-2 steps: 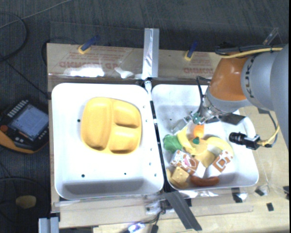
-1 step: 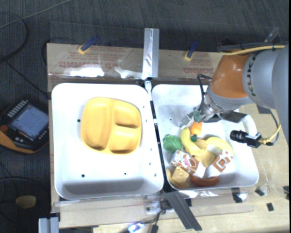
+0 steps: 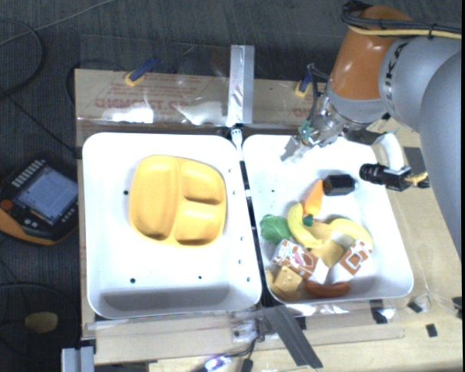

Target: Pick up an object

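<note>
The gripper [image 3: 294, 147] hovers empty at the right white bin's [image 3: 395, 277] upper edge, fingers slightly spread, with the curved yellow toy banana [image 3: 301, 227] lying below it, toward lower frame.

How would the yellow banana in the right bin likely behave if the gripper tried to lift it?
The banana looks like smooth moulded plastic, so probably stiff, light and somewhat slippery. Its curve may let it swivel between fingers. It lies against the green piece and the carrot, so these would probably shift too.
</note>
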